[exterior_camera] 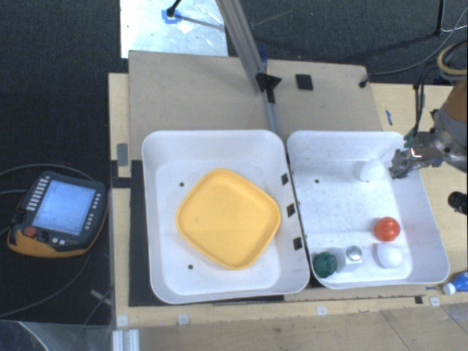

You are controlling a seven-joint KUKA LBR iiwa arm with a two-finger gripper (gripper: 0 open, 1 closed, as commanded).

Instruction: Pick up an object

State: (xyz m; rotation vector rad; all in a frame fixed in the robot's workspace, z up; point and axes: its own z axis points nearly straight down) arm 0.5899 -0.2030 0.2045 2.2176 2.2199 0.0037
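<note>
Near the far edge of the right bin (431,229) lies a white ball (371,171), the closest candidate. Our gripper (401,164) hangs just beside it, towards the bin's right wall; we cannot tell its finger state. We judge this the approach step: next, centre over the ball and descend. An orange ball (387,229) sits nearer the front edge

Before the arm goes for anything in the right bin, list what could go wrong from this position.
1. The gripper sits by the right bin's far wall, beside a white ball; a descent here could nudge the ball so it rolls off rather than get grasped.
2. The orange ball, white egg-shaped object, small silver object and dark green object crowd the near corner, so closing on one may knock its neighbours.
</note>
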